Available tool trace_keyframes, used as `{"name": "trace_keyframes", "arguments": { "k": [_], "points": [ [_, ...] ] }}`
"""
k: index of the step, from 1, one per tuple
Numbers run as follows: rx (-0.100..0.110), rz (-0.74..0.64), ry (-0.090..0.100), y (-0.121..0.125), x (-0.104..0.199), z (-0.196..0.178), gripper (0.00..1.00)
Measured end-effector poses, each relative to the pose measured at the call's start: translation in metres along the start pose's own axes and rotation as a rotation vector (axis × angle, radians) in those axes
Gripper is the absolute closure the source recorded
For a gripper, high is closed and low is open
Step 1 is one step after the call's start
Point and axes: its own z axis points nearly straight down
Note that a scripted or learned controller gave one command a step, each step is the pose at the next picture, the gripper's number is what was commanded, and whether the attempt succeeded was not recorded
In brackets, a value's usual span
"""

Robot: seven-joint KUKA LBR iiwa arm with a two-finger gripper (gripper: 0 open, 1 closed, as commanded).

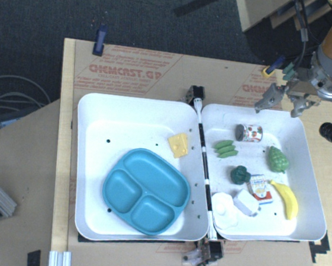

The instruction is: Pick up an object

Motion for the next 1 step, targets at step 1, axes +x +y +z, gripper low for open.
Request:
{"name": "trace_keyframes", "arguments": {
  "k": [1],
  "points": [
    [0.002, 0.0, 0.0, -0.0453, 0.0184, 0.1262, 0.0]
  ]
}}
